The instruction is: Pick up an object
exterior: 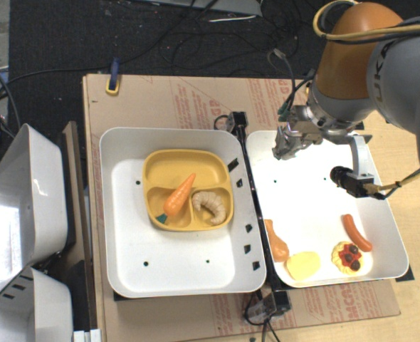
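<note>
Hovering over the right bin's (324,262) far left corner, the gripper (290,147) hung with its grasp impossible to judge; a sausage (357,233) lay near the bin's near right corner.

Arm (402,70): smooth grey casing, rounded in section, with dark lettering partly visible on the shell. Orange band (352,48): glossy, dome-shaped, sited above the wrist and up from the fingers. Wrist assembly: grey and metallic, with stepped rings and small fittings. Gripper (287,148): compact, grey-silver, its detail too small to resolve. Cabling: a thin cable loops over the orange dome; a dark cable runs along the wrist.
</note>
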Available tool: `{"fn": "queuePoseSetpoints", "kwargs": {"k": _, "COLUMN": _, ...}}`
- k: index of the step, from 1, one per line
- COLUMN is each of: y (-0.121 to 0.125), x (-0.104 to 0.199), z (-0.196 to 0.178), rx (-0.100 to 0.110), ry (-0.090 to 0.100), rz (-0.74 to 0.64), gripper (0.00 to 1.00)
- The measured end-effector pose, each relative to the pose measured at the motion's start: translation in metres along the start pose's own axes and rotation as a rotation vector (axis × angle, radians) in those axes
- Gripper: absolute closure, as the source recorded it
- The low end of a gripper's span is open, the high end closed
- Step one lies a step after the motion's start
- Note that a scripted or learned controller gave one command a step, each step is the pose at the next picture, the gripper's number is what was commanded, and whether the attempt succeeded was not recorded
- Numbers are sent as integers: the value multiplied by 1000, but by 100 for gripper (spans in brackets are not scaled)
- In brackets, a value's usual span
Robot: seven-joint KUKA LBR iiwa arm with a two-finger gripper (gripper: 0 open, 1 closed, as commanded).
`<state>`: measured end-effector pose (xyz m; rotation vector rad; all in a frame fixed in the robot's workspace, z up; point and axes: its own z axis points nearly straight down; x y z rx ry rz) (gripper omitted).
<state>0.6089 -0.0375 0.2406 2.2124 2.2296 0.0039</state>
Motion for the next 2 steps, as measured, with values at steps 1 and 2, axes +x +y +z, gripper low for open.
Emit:
{"fn": "queuePoseSetpoints", "kwargs": {"k": 1, "y": 10, "x": 49, "z": 11, "rx": 2, "ry": 0, "rz": -1, "gripper": 100}}
{"fn": "queuePoseSetpoints", "kwargs": {"k": 2, "y": 12, "x": 100, "z": 0, "rx": 0, "ry": 1, "rz": -1, "gripper": 100}}
